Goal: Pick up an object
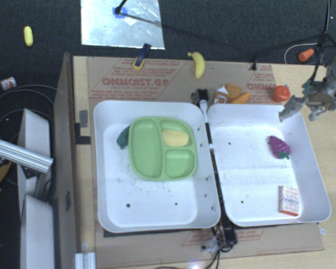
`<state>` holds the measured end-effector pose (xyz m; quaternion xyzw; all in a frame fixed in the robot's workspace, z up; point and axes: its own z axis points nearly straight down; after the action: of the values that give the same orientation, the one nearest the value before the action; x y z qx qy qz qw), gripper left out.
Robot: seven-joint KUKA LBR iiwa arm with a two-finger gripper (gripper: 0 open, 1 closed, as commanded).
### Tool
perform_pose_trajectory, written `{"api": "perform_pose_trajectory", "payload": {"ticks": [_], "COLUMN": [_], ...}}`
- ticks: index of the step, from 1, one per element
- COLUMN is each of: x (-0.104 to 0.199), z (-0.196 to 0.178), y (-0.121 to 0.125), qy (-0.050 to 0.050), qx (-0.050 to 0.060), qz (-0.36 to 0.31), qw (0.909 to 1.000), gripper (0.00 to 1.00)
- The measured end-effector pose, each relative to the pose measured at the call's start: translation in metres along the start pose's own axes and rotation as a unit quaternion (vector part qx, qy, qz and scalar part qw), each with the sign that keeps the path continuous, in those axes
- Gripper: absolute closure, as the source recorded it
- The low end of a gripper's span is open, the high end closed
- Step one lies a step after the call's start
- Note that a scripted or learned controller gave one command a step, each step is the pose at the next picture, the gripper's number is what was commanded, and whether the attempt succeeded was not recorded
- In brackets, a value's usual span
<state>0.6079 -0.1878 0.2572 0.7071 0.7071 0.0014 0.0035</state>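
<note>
Low in the right bin (319, 200), near its lower right corner, lies a small red-and-white box (289, 200). Higher up sits a purple grape bunch (279, 147). In the left bin (109, 206) a green divided tray (159, 148) carries a yellow item (176, 137). At the upper right edge of the frame, the hand (302, 109) hovers over the right bin's far corner, fingers spread apart, gripping nothing.
</note>
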Motion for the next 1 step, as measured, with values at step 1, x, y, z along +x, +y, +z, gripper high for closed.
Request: {"api": "perform_pose_trajectory", "payload": {"ticks": [1], "x": [-0.0194], "z": [0.0758], "y": [0.0158], "qy": [0.001], "qx": [0.004], "qz": [0.0], "qw": [1.0], "gripper": [0.0]}}
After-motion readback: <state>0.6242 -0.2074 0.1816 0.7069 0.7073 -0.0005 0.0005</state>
